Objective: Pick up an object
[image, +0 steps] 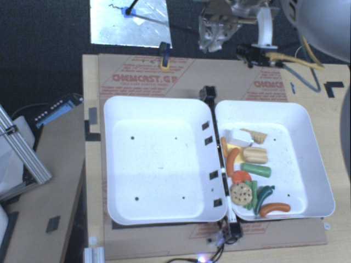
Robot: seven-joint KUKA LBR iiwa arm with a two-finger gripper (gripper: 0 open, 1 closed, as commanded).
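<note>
Tool (211,37) hangs above the far edge of the table (142,75), beyond both bins; whether it is spread or pressed together cannot be told. Toy foods lie clustered in the right bin (307,147): sausage (274,207), cookie (240,193), bread roll (255,155), green vegetable (256,170).

A yellow clamp (164,56) is gripping the bench's (137,75) far edge, and a shiny sheet (130,14) is lying beyond it.
</note>
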